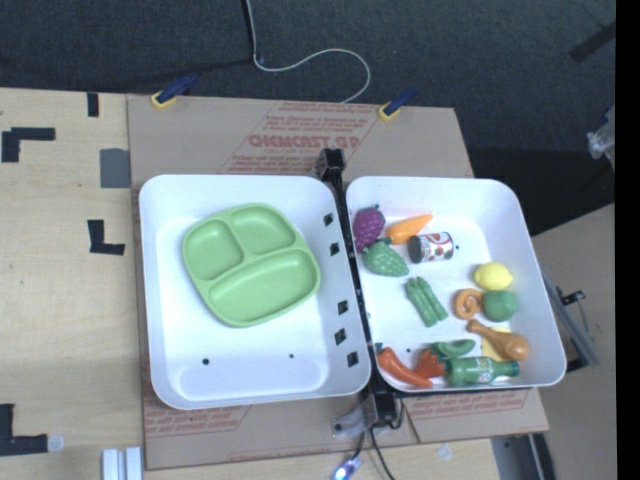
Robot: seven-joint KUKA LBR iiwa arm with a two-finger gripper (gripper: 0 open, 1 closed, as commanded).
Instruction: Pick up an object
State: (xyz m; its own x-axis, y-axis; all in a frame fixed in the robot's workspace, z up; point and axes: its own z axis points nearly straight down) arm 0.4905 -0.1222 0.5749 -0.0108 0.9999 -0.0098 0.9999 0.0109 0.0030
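- Grey arm's gripper: we cannot tell whether it is open or closed, and we see nothing held.
- White right bin point(524, 218), nearest the arm's side, holds every candidate for the pick. A yellow lemon point(492, 276) sits just above a green ball point(501, 305), with a drumstick point(499, 341) below them.
- Towards the middle lie a green bean bundle point(426, 301) and a small can point(433, 247) on its side. Purple grapes point(368, 225) and a carrot point(410, 229) sit near the divider.
- Along the near wall, a green bottle point(480, 371) and a red pepper point(398, 366) crowd together, touching their neighbours.
- Left bin point(250, 373) carries a green divided plate point(252, 263).
- Risks, as we judge them: the lemon, ball and can are round and may roll away from closing jaws. The crowded corner may give a two-item grab or a jam against the wall. The bean bundle, lying apart, looks safest.
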